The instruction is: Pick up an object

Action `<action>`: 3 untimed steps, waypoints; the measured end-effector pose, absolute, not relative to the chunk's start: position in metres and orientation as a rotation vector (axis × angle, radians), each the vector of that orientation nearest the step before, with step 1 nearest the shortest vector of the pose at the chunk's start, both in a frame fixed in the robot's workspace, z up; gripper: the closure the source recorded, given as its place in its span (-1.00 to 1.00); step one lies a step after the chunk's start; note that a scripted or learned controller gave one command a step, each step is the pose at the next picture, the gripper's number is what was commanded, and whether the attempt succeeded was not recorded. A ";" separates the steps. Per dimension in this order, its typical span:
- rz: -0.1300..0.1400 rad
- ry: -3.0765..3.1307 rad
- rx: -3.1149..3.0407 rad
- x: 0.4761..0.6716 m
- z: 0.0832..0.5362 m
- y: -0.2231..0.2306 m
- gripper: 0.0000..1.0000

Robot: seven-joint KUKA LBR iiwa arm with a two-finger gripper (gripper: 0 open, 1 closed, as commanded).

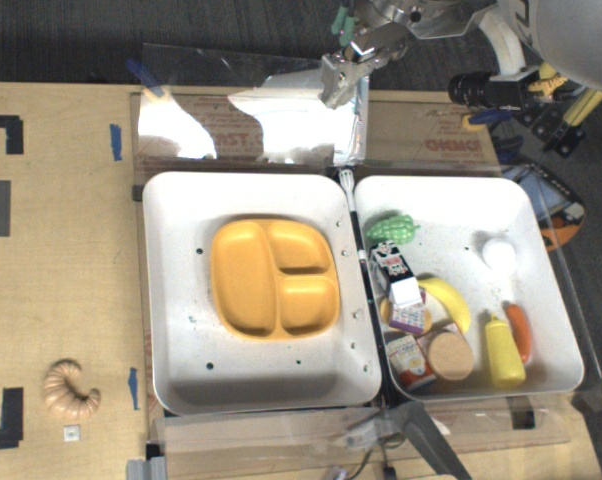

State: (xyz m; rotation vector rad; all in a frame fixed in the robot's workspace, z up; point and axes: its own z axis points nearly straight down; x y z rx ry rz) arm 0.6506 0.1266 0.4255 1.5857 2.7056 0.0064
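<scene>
Gripper [342, 76] parked high behind both bins, grip state we cannot tell; banana [451, 303] and bottle [502, 350] lie well below it, unpicked.

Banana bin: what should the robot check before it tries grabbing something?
1. Things to pick are in the right bin: ok, a banana, a yellow bottle and small boxes lie there.
2. Gripper above that bin: not ok, it hangs past the bins' far edge.
3. Gripper carrying nothing: ok, nothing shows between its fingers.
4. Banana free to grab: not ok, a box overlaps it.
5. Yellow tray out of the way: ok, it sits in the left bin.
</scene>
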 end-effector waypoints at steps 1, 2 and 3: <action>0.006 2.816 1.380 0.666 0.477 0.187 1.00; 0.006 2.985 0.956 0.663 0.487 0.192 1.00; 0.004 3.121 0.314 0.658 0.487 0.198 1.00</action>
